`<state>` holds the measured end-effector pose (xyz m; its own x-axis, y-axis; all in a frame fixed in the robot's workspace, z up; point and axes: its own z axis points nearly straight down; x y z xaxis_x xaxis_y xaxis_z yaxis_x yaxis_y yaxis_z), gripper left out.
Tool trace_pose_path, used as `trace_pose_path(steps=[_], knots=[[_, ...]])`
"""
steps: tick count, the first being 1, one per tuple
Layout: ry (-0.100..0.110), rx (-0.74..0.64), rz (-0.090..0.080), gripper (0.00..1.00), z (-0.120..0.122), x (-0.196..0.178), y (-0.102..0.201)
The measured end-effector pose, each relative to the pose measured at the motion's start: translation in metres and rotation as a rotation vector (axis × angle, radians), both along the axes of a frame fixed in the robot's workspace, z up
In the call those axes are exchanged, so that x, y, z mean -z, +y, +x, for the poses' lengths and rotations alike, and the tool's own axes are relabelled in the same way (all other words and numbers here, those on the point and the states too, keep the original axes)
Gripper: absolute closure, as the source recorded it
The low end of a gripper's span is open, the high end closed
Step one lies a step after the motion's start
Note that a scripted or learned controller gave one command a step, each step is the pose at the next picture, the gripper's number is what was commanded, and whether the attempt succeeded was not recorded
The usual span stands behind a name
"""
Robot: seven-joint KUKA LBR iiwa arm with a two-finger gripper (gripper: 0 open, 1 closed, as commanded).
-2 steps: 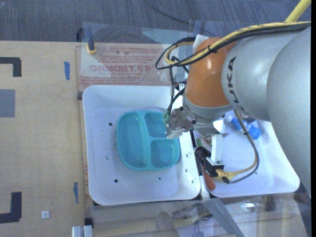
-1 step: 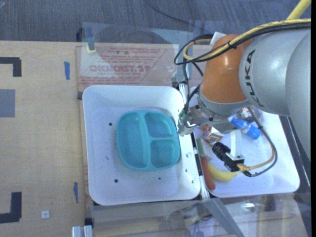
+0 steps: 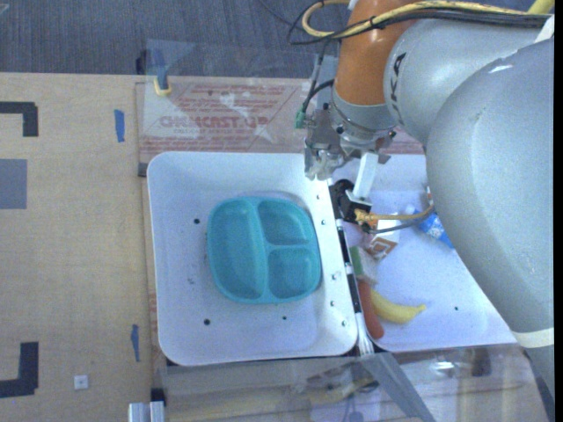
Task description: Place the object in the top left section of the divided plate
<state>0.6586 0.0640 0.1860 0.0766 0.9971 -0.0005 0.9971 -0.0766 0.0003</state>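
Note:
A teal divided plate (image 3: 230, 246) lies in the middle of the left bin (image 3: 176, 236). It has one large section on its left side and two smaller ones on its right, and nothing lies in any of them. My gripper (image 3: 322, 162) hangs over the back end of the wall between the two bins, just beyond the plate's far right corner. I see nothing held in it. The big grey arm covers much of the right bin (image 3: 457, 297).
In the right bin, close to the shared wall, lie a yellow banana (image 3: 396, 309), a red-orange stick-like item (image 3: 373, 322), a thin green item (image 3: 356, 261), a small brown-and-white packet (image 3: 380, 247) and a blue item (image 3: 434, 227) partly under the arm.

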Motion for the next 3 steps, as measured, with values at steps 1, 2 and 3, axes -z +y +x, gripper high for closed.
trace_pose_path(steps=[1,2,3], knots=[[0.001,-0.414,0.001,1.0,-0.053,-0.003,-0.01],[0.0,-0.436,0.0,1.0,-0.118,0.001,-0.041],[-0.001,-0.351,0.0,1.0,-0.03,-0.002,0.037]])
